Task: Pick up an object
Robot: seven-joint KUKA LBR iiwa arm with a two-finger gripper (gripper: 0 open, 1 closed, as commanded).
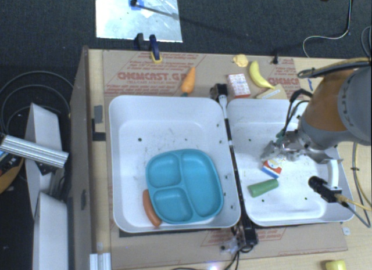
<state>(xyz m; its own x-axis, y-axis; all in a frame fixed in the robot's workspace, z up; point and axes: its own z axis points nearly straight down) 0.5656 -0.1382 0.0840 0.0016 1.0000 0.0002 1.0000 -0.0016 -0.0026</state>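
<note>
The gripper (274,151) is lowered over a small carton (272,168) near the right bin's (302,216) middle, presumably for grasping; whether it is clenched cannot be told.

Red block lettering on brown cardboard sheet (168,72) under bins, printed along far edge: left print reads roughly "CHEMCAST G…", last letters covered by orange carrot (188,81). Second red print of same style on right part of sheet near yellow banana (258,75), cut off by arm, not readable. Small box (239,85) by bin corner carries pinkish print, too small to read. Red-blue-white packet (272,167) in right bin: markings illegible.
</note>
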